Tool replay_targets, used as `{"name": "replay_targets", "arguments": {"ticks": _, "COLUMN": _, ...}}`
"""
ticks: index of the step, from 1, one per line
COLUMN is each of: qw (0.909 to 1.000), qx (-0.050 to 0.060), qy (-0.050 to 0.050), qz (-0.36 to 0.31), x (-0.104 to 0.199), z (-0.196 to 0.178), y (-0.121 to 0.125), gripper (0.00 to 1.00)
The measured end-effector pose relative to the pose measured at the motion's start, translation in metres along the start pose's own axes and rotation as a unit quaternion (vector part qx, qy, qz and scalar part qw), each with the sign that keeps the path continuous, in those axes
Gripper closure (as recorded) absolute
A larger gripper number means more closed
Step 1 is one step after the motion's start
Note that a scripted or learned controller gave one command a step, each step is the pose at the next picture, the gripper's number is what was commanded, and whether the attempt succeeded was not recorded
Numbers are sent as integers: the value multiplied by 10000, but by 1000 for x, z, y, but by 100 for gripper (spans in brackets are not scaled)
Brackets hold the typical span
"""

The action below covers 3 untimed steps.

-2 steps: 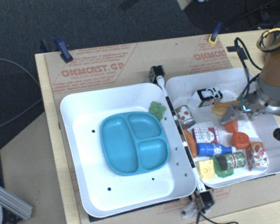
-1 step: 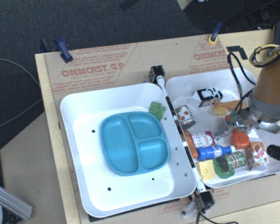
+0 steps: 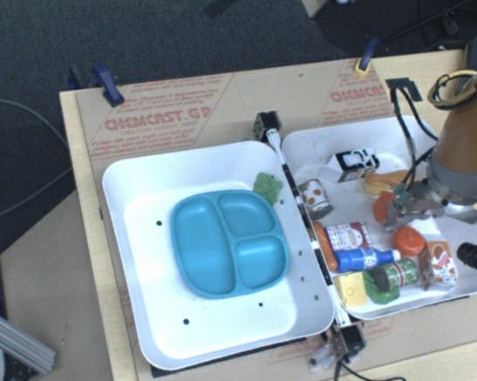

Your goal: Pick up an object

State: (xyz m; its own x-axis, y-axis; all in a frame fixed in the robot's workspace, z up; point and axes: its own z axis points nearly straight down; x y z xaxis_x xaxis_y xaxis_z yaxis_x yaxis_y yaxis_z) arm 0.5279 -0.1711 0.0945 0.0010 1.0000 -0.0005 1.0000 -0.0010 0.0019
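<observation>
glossy white bins (image 3: 152, 329), divided blue plate (image 3: 228, 241)

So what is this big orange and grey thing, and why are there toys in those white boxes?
That orange and grey thing is a robot arm. It reaches in from the right side of the picture. The camera sits up above the bench and looks down at a slant.

On the bench are two shallow white bins. The left bin has a blue tray with three sections and a small green thing at the tray's top corner. The right bin holds lots of little things, like a blue bottle, a small can and a yellow block.

The arm's pincer is down among the things in the right bin. Its job is to pick one up. I cannot tell whether it has caught anything.
</observation>
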Motion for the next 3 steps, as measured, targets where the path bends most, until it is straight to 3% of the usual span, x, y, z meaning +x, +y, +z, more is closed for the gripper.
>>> {"name": "replay_targets", "arguments": {"ticks": 1, "qw": 10000, "qx": 2, "qy": 1, "qz": 0, "x": 0, "z": 0, "y": 0, "gripper": 0}}
{"name": "replay_targets", "arguments": {"ticks": 2, "qw": 10000, "qx": 6, "qy": 5, "qz": -11, "x": 20, "z": 10, "y": 76, "gripper": 0}}
{"name": "replay_targets", "arguments": {"ticks": 3, "qw": 10000, "qx": 18, "qy": 6, "qz": -2, "x": 36, "z": 10, "y": 31, "gripper": 0}}
